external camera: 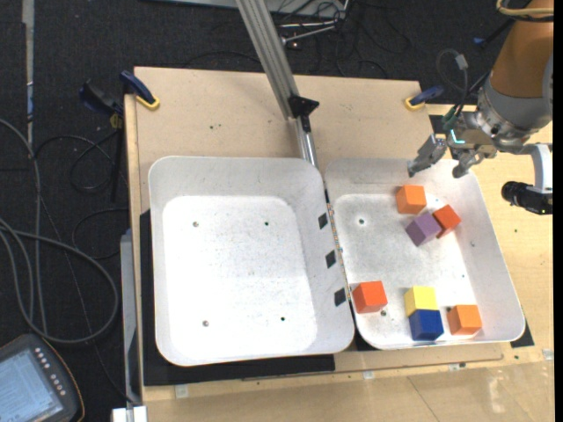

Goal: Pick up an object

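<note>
The right bin (493, 262) holds several small blocks. An orange cube (410, 199) lies near its far edge, with a purple cube (423, 229) and a red-orange cube (447, 219) just below it. Along the near edge sit an orange cube (369, 295), a yellow cube (420, 300), a blue cube (426, 323) and another orange cube (464, 319). My gripper (438, 162) hangs over the bin's far rim, just above and right of the top orange cube, open, with nothing between its fingers.
The left bin (233, 258) lies beside the right one on the wooden bench (220, 112). A slanted metal pole (268, 42) crosses the bench's far side. Clamps (141, 90) sit at the far corners.
</note>
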Robot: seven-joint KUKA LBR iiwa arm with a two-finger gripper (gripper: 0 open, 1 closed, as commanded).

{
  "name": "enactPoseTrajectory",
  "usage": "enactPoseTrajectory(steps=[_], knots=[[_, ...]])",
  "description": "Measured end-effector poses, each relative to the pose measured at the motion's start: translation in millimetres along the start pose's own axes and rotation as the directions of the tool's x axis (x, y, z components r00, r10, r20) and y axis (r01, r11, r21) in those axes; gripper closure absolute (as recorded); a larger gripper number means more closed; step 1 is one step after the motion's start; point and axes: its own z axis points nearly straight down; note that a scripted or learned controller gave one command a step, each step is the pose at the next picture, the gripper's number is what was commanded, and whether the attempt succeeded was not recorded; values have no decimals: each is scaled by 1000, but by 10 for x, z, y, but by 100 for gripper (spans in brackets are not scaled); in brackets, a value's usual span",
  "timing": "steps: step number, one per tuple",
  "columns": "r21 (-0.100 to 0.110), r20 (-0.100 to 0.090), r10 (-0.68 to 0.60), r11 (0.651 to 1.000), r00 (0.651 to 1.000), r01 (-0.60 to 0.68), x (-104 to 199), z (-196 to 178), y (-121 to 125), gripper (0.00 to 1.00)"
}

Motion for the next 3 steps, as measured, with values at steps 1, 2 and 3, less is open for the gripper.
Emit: enactPoseTrajectory(steps=[1, 2, 3], knots=[[-4, 2, -1, 1000, 1000, 1, 2, -31, 10, 0], [1, 1, -2, 1000, 1000, 2, 7, 593, 66, 0], [-6, 4, -1, 1000, 1000, 1, 76, 1034, 67, 0]])
